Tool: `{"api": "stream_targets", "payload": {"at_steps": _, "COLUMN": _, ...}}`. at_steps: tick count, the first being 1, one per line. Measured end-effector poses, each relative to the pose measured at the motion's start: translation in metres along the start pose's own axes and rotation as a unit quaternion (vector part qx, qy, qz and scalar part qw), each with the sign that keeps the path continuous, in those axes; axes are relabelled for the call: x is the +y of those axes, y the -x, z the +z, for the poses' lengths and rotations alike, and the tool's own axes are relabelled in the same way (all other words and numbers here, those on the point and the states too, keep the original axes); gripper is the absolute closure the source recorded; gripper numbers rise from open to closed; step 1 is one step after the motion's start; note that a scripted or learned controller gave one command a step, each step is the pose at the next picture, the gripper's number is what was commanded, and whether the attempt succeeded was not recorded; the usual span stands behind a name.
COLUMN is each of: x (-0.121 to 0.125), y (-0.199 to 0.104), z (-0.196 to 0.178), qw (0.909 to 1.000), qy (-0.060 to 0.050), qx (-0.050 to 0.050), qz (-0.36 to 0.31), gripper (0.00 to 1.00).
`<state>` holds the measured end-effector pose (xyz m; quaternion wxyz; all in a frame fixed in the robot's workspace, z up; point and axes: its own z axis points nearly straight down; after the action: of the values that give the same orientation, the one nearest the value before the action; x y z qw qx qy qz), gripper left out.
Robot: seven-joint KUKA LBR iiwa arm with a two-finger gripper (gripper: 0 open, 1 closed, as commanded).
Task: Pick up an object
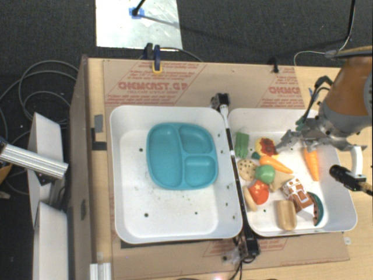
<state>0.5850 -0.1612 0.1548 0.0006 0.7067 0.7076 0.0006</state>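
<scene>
The right white bin (344, 214) holds several toy foods. Among them are a green piece (240, 144), a red and yellow piece (267, 146), an orange carrot (278, 165), a speckled cookie (246, 169), a green ball (266, 174), a red tomato (259, 192), a tan loaf (285, 214), a brown and white block (296, 192) and a watermelon slice (317, 209). My gripper (300, 137) hangs over the bin's upper right part. A second carrot (312, 163) is just below it; I cannot tell whether that carrot is held or lying in the bin.
The left white bin (131, 214) bears a teal divided plate (180, 156). A black divider clamp (221, 102) sits between the bins at the back. Cables lie on the dark floor at the left.
</scene>
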Motion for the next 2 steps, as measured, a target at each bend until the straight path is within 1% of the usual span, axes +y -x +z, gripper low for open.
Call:
{"api": "stream_targets", "payload": {"at_steps": 1, "x": -0.035, "y": -0.039, "z": 0.074, "qw": 1.0, "qy": -0.002, "qx": 0.001, "qz": -0.001, "gripper": 0.0}}
{"api": "stream_targets", "payload": {"at_steps": 2, "x": -0.032, "y": -0.037, "z": 0.06, "qw": 1.0, "qy": 0.001, "qx": 0.0, "qz": -0.001, "gripper": 1.0}}
